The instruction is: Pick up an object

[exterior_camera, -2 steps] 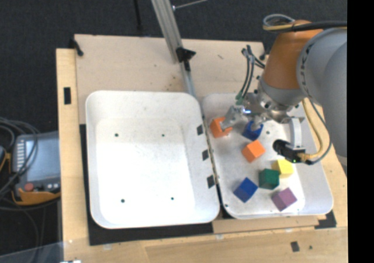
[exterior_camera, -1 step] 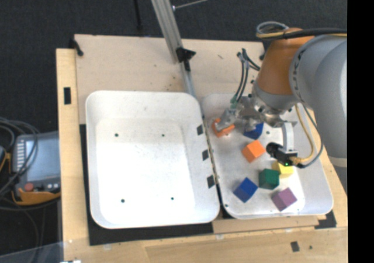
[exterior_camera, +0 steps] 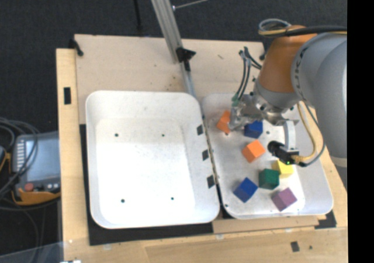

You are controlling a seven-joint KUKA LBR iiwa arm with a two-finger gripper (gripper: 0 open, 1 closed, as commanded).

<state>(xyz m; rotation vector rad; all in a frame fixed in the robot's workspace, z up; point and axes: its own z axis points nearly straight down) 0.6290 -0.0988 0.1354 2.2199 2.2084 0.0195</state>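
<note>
Target candidate: the orange block [exterior_camera: 224, 121], lying in the right bin [exterior_camera: 315, 200] at that bin's far left corner, just left of the gripper [exterior_camera: 238, 117] and apparently touching it. Only part of the block is visible; the gripper body covers its right side. Whether the block sits between the gripper's two sides cannot be told, so no hold is recorded.

Handling, judged: small rigid cube, light, probably wood or plastic, not fragile, smooth painted faces that may slip if pinched on an edge. Best taken across two opposite flat faces, squarely.

Orientation: a cube, so no real long axis. It looks turned on the bin floor, one corner pointing away from the gripper toward the bin wall.

Outward from the gripper: a blue block [exterior_camera: 253, 130] just to its right, a second orange block [exterior_camera: 253, 151] nearer the camera, then yellow block [exterior_camera: 286, 167], green block [exterior_camera: 269, 178], another blue block [exterior_camera: 245, 189] and purple block [exterior_camera: 284, 198]. The left bin [exterior_camera: 93, 110] lies well to the left on the surface [exterior_camera: 125, 60].
</note>
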